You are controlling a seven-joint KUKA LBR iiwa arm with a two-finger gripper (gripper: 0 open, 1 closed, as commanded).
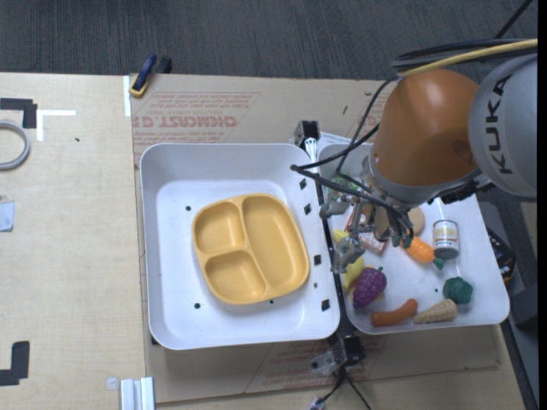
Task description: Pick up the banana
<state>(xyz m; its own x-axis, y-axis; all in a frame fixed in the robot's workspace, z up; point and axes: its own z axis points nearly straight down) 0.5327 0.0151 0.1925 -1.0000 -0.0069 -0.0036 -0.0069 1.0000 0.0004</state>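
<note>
The banana (353, 268) shows as yellow bits at the left edge of the right bin (487, 306), mostly hidden under the gripper. My gripper (357, 239) hangs low over that spot, below the orange band of the arm (427, 131). Wires and the wrist body cover its tip, so I cannot tell whether it touches the banana.
In the right bin lie purple grapes (369, 286), a carrot (419, 251), a small can (445, 237), green broccoli (458, 290), a red sausage (393, 314) and a pale cone (436, 312). The left bin (167, 254) holds a yellow divided plate (249, 248).
</note>
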